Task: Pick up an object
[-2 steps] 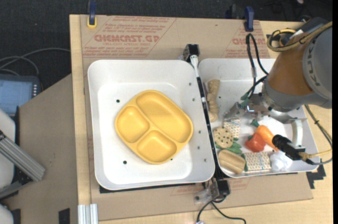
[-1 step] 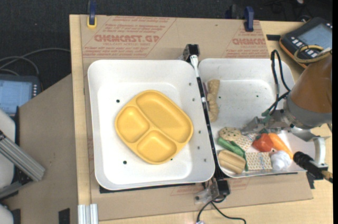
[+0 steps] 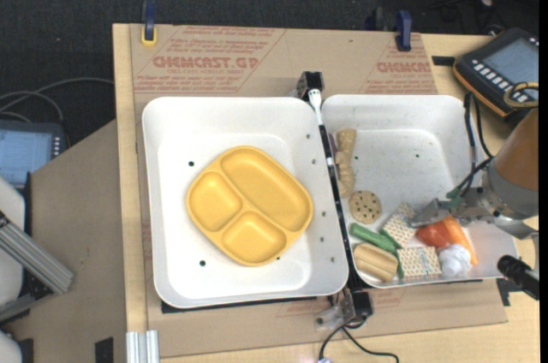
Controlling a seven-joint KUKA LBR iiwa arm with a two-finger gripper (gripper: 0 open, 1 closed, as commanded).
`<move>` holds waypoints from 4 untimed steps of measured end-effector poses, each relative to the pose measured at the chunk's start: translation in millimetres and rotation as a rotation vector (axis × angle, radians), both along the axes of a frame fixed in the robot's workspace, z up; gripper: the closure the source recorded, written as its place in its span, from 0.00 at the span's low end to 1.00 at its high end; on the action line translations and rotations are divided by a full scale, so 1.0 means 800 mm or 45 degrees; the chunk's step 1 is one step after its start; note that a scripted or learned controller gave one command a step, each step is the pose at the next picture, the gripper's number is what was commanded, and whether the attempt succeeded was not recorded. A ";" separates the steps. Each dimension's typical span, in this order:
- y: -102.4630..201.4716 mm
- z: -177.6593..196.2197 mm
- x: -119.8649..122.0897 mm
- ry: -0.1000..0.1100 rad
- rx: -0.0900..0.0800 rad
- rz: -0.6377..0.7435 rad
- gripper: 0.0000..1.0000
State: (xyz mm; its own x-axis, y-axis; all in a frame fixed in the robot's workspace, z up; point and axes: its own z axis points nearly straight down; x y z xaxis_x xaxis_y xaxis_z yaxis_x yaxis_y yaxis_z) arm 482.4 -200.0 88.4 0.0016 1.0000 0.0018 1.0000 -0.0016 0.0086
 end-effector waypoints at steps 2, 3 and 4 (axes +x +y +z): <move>-0.015 0.082 0.030 0.004 -0.011 -0.008 0.00; -0.008 -0.009 0.000 0.018 0.001 0.000 0.00; -0.009 0.008 0.003 0.005 -0.006 0.000 1.00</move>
State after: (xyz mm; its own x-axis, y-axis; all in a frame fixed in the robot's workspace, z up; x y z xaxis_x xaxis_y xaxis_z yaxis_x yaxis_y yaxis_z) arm 485.0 -207.3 95.1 0.0016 1.0000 -0.0029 1.0000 -0.0016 0.0046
